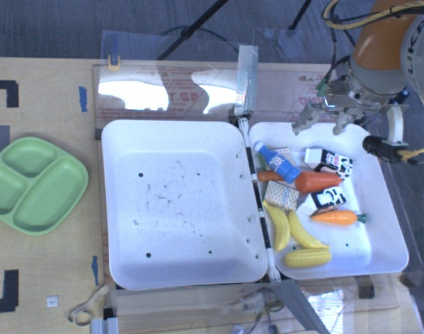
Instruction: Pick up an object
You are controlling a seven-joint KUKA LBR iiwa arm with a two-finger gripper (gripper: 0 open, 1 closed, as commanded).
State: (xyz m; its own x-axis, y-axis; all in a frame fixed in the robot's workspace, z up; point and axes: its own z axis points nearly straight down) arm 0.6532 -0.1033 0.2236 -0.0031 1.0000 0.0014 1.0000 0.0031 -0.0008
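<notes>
Pale plywood covered the bench, with a green sectioned plate lying at its left and two shallow white bins side by side in the middle; the left bin was of matt plastic with faint scuffs and a few small dark holes in its floor. Every candidate for picking lay in the right bin, crowded toward its near and inner half. The gripper hung over that bin's far edge with its two thin metal fingers spread apart and nothing between them, so the objects all lay nearer the camera than the fingers, down the picture from them. Closest of them looked to be the blue bottle, a smooth cylinder with a white cap, its long axis slanting from upper left to lower right. Just beside it lay a red-orange pepper-like toy, glossy and rounded, long axis running nearly left to right. A black-and-white patterned box sat near the bin's far side, and an orange carrot with a green tip lay crosswise lower down. Two curved yellow bananas and a stubby yellow lemon-like piece filled the near corner, smooth and likely slippery to pinch.
</notes>
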